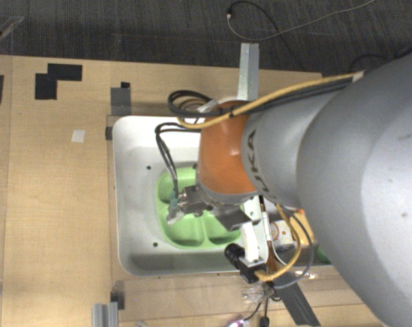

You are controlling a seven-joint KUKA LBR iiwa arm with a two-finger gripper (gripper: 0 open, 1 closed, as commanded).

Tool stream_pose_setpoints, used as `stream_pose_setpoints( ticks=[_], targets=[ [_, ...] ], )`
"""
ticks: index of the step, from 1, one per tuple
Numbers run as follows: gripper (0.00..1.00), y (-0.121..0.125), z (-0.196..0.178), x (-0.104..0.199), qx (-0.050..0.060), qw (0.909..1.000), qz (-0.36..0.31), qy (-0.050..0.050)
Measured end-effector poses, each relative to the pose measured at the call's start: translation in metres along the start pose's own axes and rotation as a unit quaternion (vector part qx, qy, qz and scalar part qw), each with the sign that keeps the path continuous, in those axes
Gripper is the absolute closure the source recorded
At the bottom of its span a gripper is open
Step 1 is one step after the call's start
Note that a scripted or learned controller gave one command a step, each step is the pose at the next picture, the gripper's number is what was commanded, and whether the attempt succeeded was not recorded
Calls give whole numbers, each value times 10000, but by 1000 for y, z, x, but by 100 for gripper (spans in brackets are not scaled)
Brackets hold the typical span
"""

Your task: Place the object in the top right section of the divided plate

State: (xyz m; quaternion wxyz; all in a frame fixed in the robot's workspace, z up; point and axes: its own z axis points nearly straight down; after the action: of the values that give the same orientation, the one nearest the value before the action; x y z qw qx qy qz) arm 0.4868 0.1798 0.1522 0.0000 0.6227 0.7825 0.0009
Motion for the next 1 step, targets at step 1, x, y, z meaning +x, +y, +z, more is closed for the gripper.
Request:
stream_pose_setpoints(
  ticks=[1],
  targets=[
    [0,1,-119,-2,-25,9931,-1170,-2]
  ],
)
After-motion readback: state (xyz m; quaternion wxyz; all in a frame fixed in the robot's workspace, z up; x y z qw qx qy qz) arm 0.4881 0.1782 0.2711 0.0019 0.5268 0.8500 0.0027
